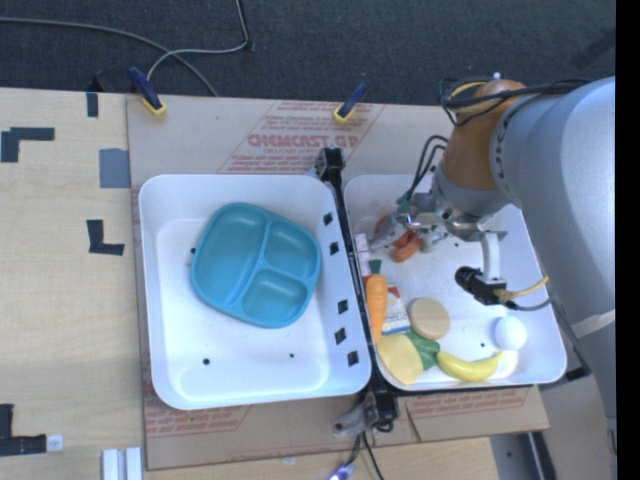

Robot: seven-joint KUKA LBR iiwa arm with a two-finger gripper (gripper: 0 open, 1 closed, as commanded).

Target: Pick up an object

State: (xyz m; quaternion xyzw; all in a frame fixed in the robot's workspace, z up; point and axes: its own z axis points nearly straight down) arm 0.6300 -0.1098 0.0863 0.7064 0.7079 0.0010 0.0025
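A: What lies nearest in the right bin [548,373]?

B: Along its near edge, a banana [468,366] on the right, and left of it a pale yellow piece [398,358] with a bit of green [428,352] tucked between them. A white ball [510,333] sits just beyond the banana's right end.

A: And a little farther in?

B: A tan round slice [430,317], like a cookie, touching the green bit. Left of it a carrot [376,303] lies lengthwise against the divider between the bins, with a small printed packet [396,314] beside it.

A: Where are the jaws?

B: The arm [560,178] comes in from the right and bends down over the far half of the right bin. Its gripper [412,230] sits low over a reddish-orange item [405,247] near the far left of that bin. The item appears right at the jaws, but I cannot tell how wide they stand or whether they have hold of it. A black fitting with a yellow cable [484,286] hangs off the wrist, to the right.

A: The left bin [160,298]?

B: It holds a blue divided plate [256,264], tilted a bit, lying toward the far side of the middle.

A: And beyond the bins?

B: Cardboard [280,138] with red lettering under both bins, held at its far edge by two clamps, a left one [146,89] and a right one [350,104], blue with yellow tips. The wooden tabletop [60,298] spreads to the left, and a thin cable [200,50] runs over dark carpet at the far side.
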